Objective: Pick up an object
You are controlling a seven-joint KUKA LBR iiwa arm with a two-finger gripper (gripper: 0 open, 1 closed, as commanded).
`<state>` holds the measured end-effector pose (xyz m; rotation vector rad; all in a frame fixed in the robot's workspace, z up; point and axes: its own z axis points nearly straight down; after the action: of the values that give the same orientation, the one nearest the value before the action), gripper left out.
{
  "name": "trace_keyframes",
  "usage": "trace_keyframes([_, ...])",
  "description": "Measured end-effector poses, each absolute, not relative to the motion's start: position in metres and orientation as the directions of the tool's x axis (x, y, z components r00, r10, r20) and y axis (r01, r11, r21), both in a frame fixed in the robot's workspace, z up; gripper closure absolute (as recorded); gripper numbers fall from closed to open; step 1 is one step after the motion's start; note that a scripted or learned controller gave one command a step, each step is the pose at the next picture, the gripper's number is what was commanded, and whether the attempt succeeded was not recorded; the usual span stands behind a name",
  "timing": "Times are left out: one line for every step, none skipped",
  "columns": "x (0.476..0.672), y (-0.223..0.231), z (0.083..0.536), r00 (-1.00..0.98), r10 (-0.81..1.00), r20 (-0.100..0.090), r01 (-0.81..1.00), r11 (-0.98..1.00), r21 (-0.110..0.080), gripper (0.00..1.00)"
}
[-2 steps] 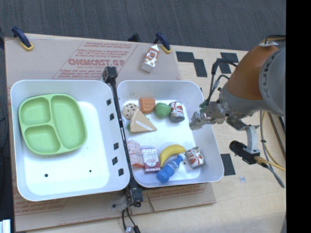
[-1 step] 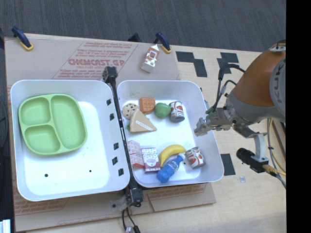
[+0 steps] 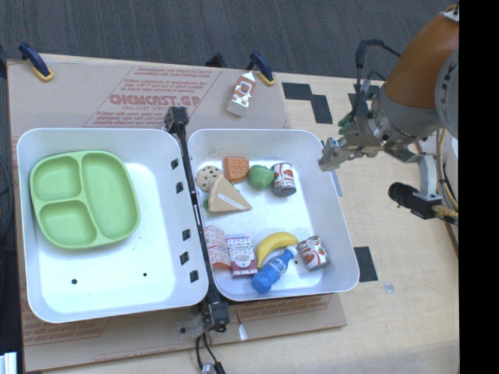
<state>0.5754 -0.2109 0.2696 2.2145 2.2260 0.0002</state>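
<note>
Pale wooden tabletop (image 3: 398, 302) carries two bins. Approach step: hand (image 3: 331, 156), finger state indeterminate, hovers just outside the right white plastic bin (image 3: 337, 232). Candidate red-labelled can (image 3: 283, 179) lies inside. Next: descend over it.

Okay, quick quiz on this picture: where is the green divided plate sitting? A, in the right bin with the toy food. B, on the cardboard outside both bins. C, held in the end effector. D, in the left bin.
D: the green divided plate lies flat in the left bin, while the banana and the other toy food sit in the right bin.
</note>
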Motion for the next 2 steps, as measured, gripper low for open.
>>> trace_keyframes([0.6327,-0.2007,0.2096,-0.006,1.000,-0.001,1.000,0.006,-0.001,1.00])
trace_keyframes([0.6327,-0.2011,0.2104,-0.006,1.000,-0.001,1.000,0.006,0.000,0.00])
